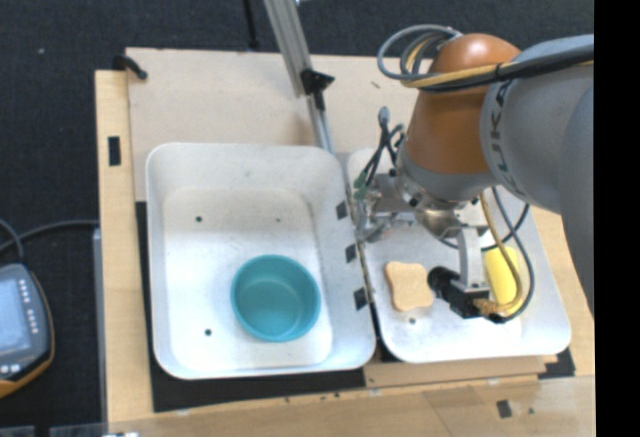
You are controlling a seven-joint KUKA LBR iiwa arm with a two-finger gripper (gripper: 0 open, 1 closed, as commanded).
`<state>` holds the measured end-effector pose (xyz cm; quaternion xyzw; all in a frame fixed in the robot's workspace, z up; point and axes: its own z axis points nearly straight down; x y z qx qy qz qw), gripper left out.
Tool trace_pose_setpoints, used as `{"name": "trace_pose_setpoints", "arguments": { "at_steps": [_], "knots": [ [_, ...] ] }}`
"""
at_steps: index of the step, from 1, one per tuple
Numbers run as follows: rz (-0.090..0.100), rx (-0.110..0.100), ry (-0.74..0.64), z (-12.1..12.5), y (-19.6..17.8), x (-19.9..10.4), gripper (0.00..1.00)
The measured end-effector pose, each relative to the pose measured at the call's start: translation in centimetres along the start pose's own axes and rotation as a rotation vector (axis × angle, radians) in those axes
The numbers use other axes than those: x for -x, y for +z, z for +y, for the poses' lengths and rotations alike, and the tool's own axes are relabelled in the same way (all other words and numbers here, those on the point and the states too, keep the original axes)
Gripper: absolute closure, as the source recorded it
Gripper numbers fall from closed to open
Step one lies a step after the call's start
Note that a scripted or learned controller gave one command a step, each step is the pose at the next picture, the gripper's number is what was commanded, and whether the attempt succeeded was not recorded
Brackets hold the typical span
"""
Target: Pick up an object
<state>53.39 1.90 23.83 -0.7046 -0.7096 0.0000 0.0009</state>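
A tan, toast-shaped piece (408, 286) lies in the right bin (540, 330), near its left wall. A teal round bowl (276, 298) stands upright in the left bin (180, 225), toward its front. My gripper (368, 218) hangs below the orange-banded wrist over the seam between the two bins, just behind and to the left of the tan piece. The arm's bulk hides the back half of the right bin. I see nothing between the gripper's tips.
A yellow elongated thing (503, 270) shows at the right of the right bin, under the arm; I cannot tell whether it is loose. A slanted metal rail (285, 15) rises behind the bins. The bench edge runs close in front.
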Motion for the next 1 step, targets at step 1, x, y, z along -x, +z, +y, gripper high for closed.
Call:
{"name": "trace_pose_setpoints", "arguments": {
  "at_steps": [1],
  "knots": [
    [-0.001,0.002,0.0,1.04,0.96,-5.0,1.0]
  ]
}}
